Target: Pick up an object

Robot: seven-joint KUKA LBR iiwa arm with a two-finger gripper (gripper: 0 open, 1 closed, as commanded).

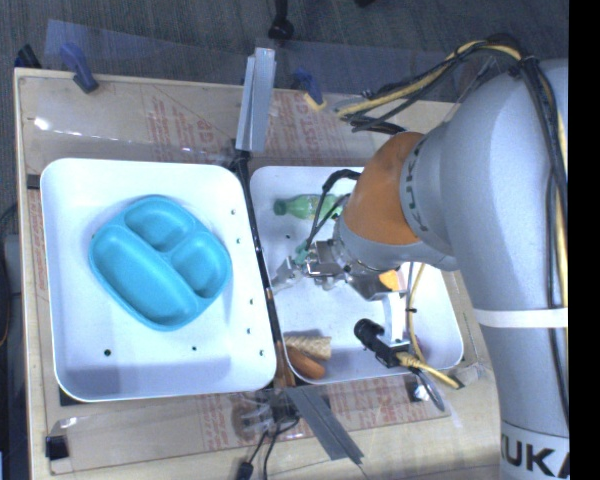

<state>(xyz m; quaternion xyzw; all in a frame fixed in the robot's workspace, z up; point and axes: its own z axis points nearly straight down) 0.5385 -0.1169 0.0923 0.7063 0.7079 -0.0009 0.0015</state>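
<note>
Bench, two white bins. Gripper low in right bin; finger state unclear. Green bottle just beyond it; ice-cream cone nearer camera.

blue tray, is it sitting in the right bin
No, the blue tray with its three compartments lies in the left bin, while the arm reaches into the right bin.

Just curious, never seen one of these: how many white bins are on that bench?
2: the left bin holds a blue divided tray; the right bin lies under the arm.
</note>
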